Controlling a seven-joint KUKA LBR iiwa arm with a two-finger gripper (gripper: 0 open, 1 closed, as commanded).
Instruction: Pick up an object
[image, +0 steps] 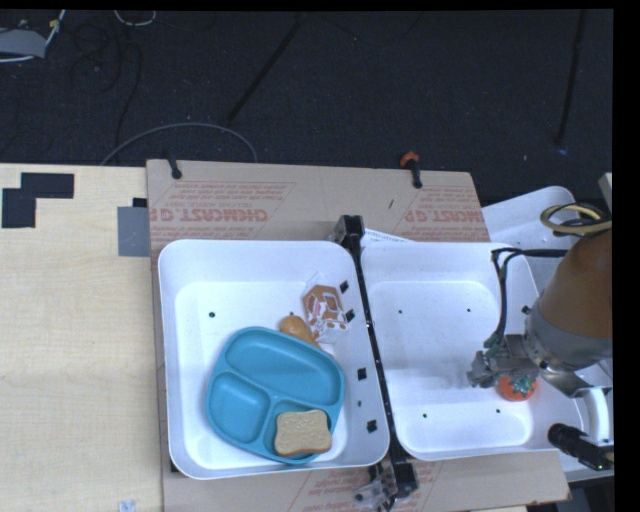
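**Desk:** Start at the left. What sits in the left white plastic bin (190, 300)?

**Photographer:** A blue three-compartment plastic tray (262, 385) lies flat in the near half, with a tan slice of toy bread (302, 432) in its near right compartment. Just beyond the tray's far edge rest a small orange-brown rounded piece (295, 327) and a crinkled clear wrapper with brown print (325, 306), close to the bin's right wall.

**Desk:** And across the black divider strip (368, 350)?

**Photographer:** The right white plastic bin (430, 300) shows mostly bare floor. At its right side the grey arm's hand (497, 368) is low over the floor, and a small round red-orange object (517, 387) lies touching or just beside it, near the bin's right wall. Whether the hand is wide, narrow or gripping, I cannot tell; the wrist blocks that.

**Desk:** How would that red piece handle?

**Photographer:** By its look, light and hard-skinned, smooth and round enough to roll or squirt out of a pinch. A grip across its widest part seems safest.

**Desk:** Room to work?

**Photographer:** Tight to the right, where the bin wall rises just beside the object; open floor stretches left toward the divider, and a straight lift looks unobstructed. The plywood counter (70, 340) lies beyond the left bin.
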